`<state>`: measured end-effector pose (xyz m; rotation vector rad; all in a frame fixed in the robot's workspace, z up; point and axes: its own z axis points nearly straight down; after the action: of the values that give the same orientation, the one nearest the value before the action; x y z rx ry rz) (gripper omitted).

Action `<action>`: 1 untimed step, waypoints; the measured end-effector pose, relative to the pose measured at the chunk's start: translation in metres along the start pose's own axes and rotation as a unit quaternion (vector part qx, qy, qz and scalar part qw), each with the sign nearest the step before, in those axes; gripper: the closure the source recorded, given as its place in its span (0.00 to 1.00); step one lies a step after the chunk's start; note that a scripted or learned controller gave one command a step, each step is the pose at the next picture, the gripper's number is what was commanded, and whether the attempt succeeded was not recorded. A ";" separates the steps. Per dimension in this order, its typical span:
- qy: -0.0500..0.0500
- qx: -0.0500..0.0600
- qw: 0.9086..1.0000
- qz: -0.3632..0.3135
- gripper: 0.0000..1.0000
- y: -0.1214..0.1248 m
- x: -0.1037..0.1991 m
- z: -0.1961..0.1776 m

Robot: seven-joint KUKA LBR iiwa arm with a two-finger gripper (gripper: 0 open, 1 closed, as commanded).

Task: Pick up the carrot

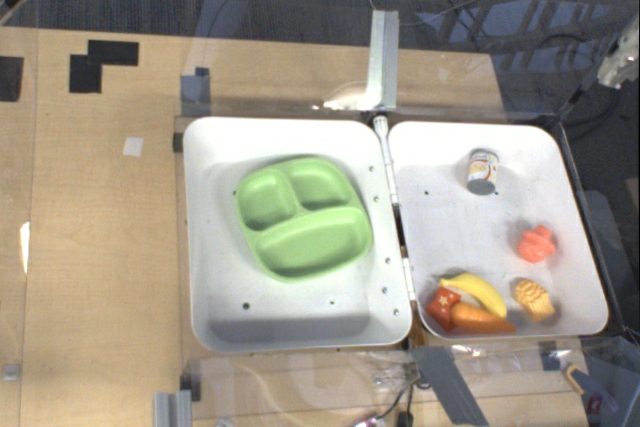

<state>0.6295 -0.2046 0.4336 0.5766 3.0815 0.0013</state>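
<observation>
In the right bin's (560,215) near corner, orange carrot (480,318), lying flat

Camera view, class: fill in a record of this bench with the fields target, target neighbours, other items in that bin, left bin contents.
target: carrot, lying in the near left corner of the right bin
target neighbours: banana just behind it, red item at its left end; all three bunched together
other items in that bin: small can toward the far side, red-orange toy by the right wall, yellow-brown lumpy toy right of the banana
left bin contents: green divided plate, three compartments, in the left bin
</observation>
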 end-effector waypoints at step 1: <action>0.000 0.000 0.993 0.121 1.00 -0.010 0.022 -0.001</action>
<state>0.6056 -0.2059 0.4345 0.9452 2.9895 0.0016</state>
